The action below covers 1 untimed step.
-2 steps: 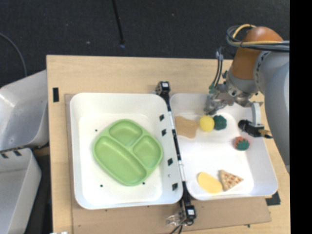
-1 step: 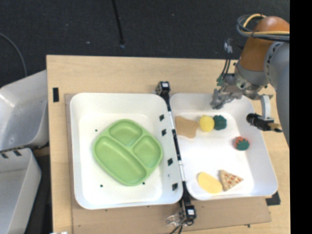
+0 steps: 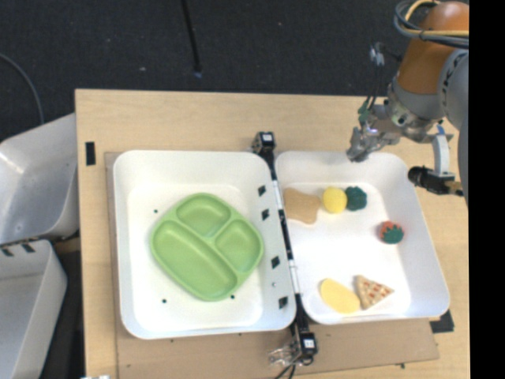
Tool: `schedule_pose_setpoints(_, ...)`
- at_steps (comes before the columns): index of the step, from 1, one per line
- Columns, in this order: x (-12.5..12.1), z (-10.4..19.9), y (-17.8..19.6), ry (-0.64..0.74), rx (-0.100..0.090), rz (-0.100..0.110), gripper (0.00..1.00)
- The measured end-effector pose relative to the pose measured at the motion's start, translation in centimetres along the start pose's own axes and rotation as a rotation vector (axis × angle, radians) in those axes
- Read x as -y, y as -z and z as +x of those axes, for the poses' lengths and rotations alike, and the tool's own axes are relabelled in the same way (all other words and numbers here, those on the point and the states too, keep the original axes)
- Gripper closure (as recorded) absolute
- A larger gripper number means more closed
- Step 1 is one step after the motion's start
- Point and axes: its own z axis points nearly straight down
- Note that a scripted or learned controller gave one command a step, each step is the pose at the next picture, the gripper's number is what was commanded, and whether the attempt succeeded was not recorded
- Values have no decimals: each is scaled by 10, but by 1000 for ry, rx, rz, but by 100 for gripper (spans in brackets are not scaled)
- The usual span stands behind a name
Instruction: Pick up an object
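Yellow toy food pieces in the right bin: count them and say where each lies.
2. A round yellow lemon-like piece sits near the back, touching a dark green piece. A flat yellow oval piece lies near the front, beside a pizza slice. None looks hidden.

No legible text, label, brand, number or sign in the camera view. Surfaces checked: the 2 white bins, the green divided plate, the food items, the tabletop and the arm carry no print that resolves at this size.
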Motion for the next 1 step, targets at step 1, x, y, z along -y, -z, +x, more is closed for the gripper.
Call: schedule_pose_setpoints(1,-1,-2,40,2,0,0,100)
